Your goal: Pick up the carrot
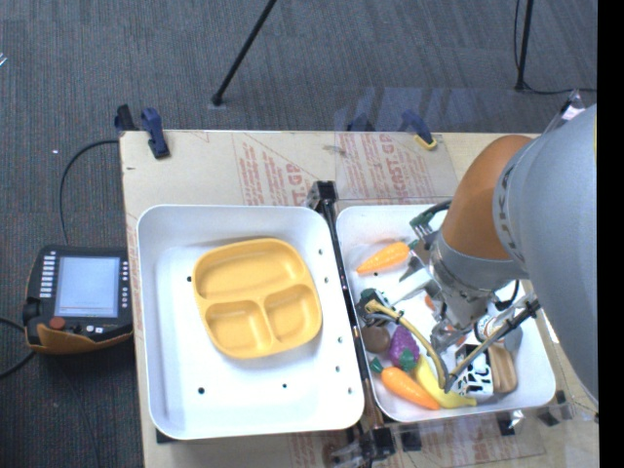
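Brown wooden bench (244,164) holds two white bins. Right bin (366,227) has an orange toy carrot (383,257) near the pincer (450,337). Pincer state: cannot tell.

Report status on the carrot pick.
Gripper low in the right bin, jaws hidden. Carrots at and, neither gripped. Banana and purple piece crowd the near one.

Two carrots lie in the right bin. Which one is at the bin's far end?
The upper carrot, beside the divider in the right bin. The other carrot lies at the near end among the other toys.
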You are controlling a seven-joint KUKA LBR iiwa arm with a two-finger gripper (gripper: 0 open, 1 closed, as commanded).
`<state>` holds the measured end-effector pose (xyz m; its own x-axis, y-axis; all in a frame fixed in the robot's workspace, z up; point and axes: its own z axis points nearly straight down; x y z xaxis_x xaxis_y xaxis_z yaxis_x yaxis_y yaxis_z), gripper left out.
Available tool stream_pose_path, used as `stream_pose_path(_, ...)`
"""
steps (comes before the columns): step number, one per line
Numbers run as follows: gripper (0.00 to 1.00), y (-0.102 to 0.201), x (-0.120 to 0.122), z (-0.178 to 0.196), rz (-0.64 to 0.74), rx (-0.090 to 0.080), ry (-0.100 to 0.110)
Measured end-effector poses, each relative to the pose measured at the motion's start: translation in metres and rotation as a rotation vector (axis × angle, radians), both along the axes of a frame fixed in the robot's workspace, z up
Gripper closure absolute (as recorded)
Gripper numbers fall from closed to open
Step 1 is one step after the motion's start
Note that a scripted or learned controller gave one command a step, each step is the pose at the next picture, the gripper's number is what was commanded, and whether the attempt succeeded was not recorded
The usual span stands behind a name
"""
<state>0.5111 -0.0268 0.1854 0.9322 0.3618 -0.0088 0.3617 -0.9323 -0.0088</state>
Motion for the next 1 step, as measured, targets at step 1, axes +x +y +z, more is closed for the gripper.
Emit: stream_pose_path(1,0.00,0.0097,-0.0188,-0.0002,-0.175,-0.001,0.002)
